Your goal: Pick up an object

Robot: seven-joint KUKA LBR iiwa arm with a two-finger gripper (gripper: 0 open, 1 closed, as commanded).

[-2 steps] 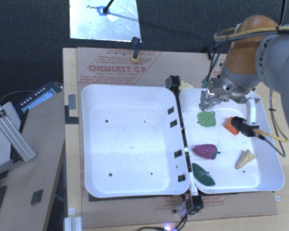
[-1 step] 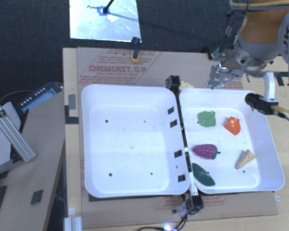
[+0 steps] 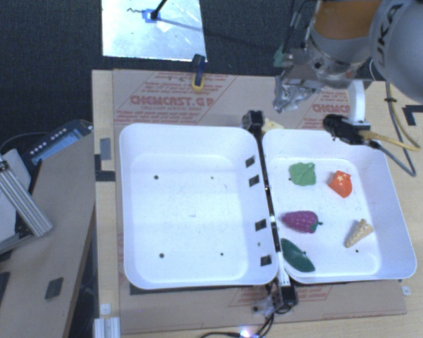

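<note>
The right bin (image 3: 381, 259) holds several small toys. A light green leafy piece (image 3: 302, 173) lies near its far left, and an orange-red strawberry-like piece (image 3: 341, 183) sits to its right. A purple grape cluster (image 3: 300, 221) rests at the bin's left middle, with a dark green pod (image 3: 297, 255) in front of it. A tan cone (image 3: 358, 233) lies toward the right. My gripper (image 3: 290, 101) hangs above the bench just behind the right bin's far edge, apart from every toy and with nothing between its fingers.
The left bin (image 3: 190, 203) sits beside the right one, joined along a black-clipped divider (image 3: 266, 203). A yellow and blue clip (image 3: 197, 72) stands on the cardboard at the back. A grey device (image 3: 56, 141) lies off the bench at left.
</note>
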